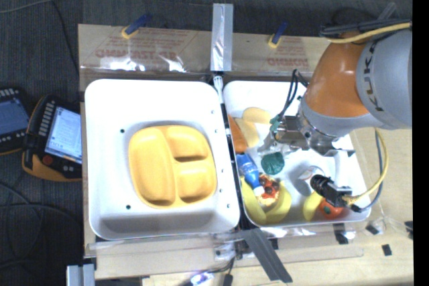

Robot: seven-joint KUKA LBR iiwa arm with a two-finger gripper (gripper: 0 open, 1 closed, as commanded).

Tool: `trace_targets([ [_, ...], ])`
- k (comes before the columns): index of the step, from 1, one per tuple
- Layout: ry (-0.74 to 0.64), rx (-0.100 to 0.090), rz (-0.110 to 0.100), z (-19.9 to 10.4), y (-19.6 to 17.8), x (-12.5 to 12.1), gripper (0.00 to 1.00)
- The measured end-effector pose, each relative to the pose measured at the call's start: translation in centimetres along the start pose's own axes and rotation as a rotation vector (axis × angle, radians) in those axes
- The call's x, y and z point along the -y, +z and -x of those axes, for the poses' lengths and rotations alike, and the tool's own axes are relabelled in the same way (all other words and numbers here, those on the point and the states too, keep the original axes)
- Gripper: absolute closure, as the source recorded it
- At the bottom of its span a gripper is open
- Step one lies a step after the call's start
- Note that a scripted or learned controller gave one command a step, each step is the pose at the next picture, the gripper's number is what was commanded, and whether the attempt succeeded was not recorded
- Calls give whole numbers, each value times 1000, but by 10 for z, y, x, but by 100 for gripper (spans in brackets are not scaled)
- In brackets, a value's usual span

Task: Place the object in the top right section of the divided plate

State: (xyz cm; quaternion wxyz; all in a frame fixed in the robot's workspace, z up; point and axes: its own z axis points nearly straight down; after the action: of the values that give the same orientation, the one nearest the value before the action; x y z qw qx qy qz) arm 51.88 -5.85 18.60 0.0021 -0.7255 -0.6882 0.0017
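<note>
Over the right bin (231, 94) the arm (348, 87) has its tool (275, 147) low among a crowded heap, right at a small dark green object (273, 163). Whether the tool is open or closed I cannot tell, since the wrist housing hides that part, and nothing can be seen gripped in it. The green object looks like the likely target, though that is a judgement; it lies in the right bin, well apart from the yellow divided plate (173, 165), which sits in the left bin (100, 211) with its sections bare.

The main risk is the crowding. Just beside the green object lie a blue bottle (247, 171), an orange piece (237, 135) against the bin wall, a pale rounded item (255, 117) and a yellow toy with red marks (268, 201). A closing tool could catch a neighbour instead, or pinch two things at once and drop one on the way across. The green object looks small and rounded, so it may squirt out sideways under an off-centre grip.

Beyond that, the carry must clear the raised rims between the two bins, and the plate's top right section is one of the smaller compartments, so a slightly early release could land the thing on a divider or in the large section
</note>
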Motion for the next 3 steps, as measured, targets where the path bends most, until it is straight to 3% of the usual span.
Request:
trace_targets([
  [1,195,0,0,-30,4,-46,100],
  [2,130,2,1,3,-8,-1,100],
  [3,-106,0,1,0,4,36,100],
])
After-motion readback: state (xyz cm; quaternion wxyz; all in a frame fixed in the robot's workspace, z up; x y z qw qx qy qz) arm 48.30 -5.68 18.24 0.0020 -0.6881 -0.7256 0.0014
